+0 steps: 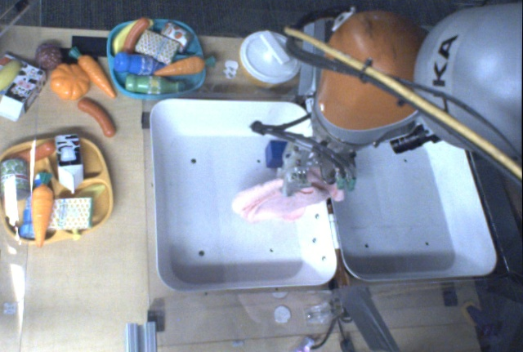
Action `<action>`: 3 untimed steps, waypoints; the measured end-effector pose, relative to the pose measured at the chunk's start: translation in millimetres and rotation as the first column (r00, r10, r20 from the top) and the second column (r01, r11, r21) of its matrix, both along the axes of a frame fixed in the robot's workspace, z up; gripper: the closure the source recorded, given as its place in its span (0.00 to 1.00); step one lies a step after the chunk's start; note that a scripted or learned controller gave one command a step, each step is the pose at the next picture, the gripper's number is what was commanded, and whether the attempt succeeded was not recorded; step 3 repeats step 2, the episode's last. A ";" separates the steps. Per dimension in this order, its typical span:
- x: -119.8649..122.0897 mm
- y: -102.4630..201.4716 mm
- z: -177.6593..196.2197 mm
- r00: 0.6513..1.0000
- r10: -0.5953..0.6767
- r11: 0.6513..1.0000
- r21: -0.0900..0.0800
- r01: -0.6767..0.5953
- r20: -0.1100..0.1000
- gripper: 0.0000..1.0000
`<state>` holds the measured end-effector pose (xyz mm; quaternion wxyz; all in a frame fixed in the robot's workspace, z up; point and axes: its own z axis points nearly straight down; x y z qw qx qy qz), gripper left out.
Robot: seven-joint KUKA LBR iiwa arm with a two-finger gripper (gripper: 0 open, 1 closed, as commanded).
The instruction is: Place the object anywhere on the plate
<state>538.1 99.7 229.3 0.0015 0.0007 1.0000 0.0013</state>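
A pale pink, flat plate-like thing (pixel 270 203) lies in the left bin (pixel 196 244), near its right wall. My gripper (pixel 315 179) hangs right over the pink thing's right end, under the orange band of the arm (pixel 368 81). A small blue object (pixel 275 153) sits just left of the gripper, above the pink thing; whether it rests on the bin floor or is carried by the gripper is unclear. The gripper's tips are lost in clutter against the pink surface.
The right bin (pixel 425 244) lies partly under the arm. A blue bowl of toy food (pixel 155 56), a yellow tray of toy food (pixel 57 191), loose toy vegetables (pixel 82 81) and a white lidded cup (pixel 265 56) stand on the bench around the left bin.
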 end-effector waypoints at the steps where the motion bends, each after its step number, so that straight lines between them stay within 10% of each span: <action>1: -32.4 39.2 -3.2 1.000 0.003 1.000 0.000 -0.003 -0.001 1.00; 2: -32.2 39.0 -3.0 1.000 0.003 1.000 0.000 -0.003 0.000 0.00; 3: -32.2 39.0 -3.0 1.000 0.003 1.000 0.000 -0.003 0.000 0.00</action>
